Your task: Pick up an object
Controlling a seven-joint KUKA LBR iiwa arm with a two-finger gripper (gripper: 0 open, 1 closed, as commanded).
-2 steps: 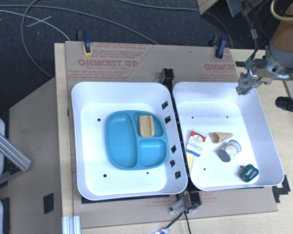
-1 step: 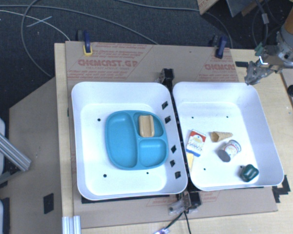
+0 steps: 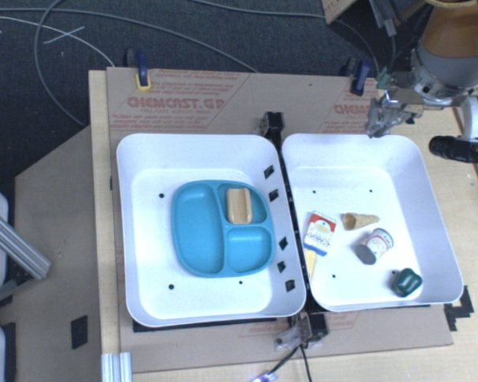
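Grey gripper hangs over right bin's far rim

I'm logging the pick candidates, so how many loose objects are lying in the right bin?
4 in the right bin: small carton near its left wall, cone at centre, can below the cone, green object at the near right corner.

Arm at top right: grey rounded body, broad orange band above the wrist, paler grey metal flange below it. Black cables run along its left side, toward the wrist. Gripper is small, silvery metal, two thin fingers, with bits of bracket and wiring at its base; finer detail too blurred.
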